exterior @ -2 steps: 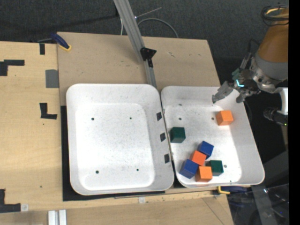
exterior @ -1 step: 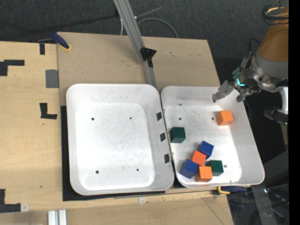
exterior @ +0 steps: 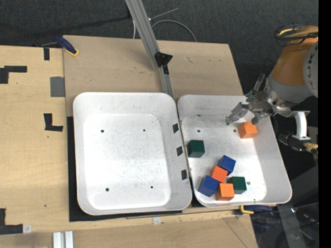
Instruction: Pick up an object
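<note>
The table (exterior: 31,138) was a pale wooden surface with black tape marks along its left side, and a blue-and-yellow clamp (exterior: 67,45) lay near its upper left corner. On it sat the left bin (exterior: 83,105), shallow and white, speckled with dark flecks and holding no blocks. A grey metal rail (exterior: 147,32) ran down at a slant from the top of the view and ended just above the seam between the two bins.

The right bin (exterior: 282,182) stood just beside the left one, edge against edge. A dark green block (exterior: 195,148) lay alone near its left wall. Toward the lower middle sat a cluster: a blue block (exterior: 208,185), an orange block (exterior: 219,173), another blue block (exterior: 227,164), a second orange block (exterior: 226,191) and a second dark green block (exterior: 238,184), all touching or nearly so.

Further right and higher, a lone orange block (exterior: 247,130) lay well apart from the cluster. The gripper (exterior: 248,116) hovered just above it, fingers spread apart and clasping nothing, one finger reaching out to the left of the block. The grey arm (exterior: 292,81) with its orange band entered from the right edge.
</note>
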### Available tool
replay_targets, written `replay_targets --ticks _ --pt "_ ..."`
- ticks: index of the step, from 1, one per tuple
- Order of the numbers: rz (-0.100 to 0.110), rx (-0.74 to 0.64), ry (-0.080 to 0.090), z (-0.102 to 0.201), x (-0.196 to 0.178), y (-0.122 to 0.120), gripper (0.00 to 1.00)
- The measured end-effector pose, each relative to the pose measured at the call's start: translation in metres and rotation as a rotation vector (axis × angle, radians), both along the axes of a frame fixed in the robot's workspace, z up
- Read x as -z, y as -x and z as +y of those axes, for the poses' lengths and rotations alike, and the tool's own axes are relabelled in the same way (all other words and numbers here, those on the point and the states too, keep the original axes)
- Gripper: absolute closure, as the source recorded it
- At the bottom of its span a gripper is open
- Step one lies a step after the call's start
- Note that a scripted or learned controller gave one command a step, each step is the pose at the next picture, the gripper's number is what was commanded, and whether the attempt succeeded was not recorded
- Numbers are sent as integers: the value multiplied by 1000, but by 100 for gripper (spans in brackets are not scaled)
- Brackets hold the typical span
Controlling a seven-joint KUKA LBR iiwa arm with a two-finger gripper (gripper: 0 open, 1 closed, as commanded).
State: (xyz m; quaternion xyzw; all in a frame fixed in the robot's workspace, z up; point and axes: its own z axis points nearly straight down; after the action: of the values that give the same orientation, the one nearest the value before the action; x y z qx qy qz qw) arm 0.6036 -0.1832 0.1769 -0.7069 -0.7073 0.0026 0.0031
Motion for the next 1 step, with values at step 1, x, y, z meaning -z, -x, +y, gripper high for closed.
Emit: replay_targets --ticks 1 --pt "-1 -2 0 3 54 -9 0"
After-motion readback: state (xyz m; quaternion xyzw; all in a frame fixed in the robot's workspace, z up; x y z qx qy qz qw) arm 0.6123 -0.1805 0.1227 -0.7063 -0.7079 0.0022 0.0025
